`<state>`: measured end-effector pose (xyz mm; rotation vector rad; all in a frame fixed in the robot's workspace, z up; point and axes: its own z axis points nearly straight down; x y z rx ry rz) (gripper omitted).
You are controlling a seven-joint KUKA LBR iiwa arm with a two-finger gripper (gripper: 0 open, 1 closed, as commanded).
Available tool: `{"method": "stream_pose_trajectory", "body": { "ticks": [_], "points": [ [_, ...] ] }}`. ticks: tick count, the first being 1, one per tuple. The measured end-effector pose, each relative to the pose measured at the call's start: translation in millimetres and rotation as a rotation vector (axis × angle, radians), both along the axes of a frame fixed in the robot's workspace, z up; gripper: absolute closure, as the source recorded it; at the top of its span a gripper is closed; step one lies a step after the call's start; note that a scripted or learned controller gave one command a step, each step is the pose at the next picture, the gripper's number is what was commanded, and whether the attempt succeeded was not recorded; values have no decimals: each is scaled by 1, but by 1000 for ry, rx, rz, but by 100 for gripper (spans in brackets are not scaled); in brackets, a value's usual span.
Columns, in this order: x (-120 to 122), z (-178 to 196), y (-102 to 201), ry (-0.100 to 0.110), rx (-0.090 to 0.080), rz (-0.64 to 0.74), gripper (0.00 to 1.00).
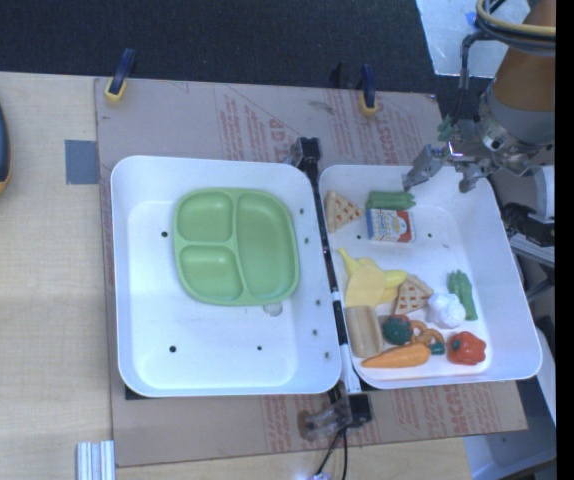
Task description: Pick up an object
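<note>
Camera view: two shallow white bins sit side by side on the counter. The left bin contains a green divided plate, lying flat toward its upper half. The right bin contains the loose objects: a waffle-patterned triangle at upper left, a small carton with a green top just beside it, a yellow piece at mid-left, a second waffle triangle touching it, a tan block below, a carrot along the lower edge, a red pepper at lower right, a white item and a green vegetable near the right wall. The jaws hang over the bin's upper right corner, spread wide, with nothing between them, above and right of the carton and apart from it.
</note>
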<state>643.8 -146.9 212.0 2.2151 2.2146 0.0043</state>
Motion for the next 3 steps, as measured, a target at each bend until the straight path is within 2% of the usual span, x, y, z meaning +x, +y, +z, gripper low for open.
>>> {"method": "stream_pose_trajectory", "body": {
  "ticks": [1,2,3],
  "points": [
    [-94,-126,24,25,9,3,0],
    [-4,-119,32,6,4,6,0],
    [-125,-121,42,23,8,2,0]
  ]
}}
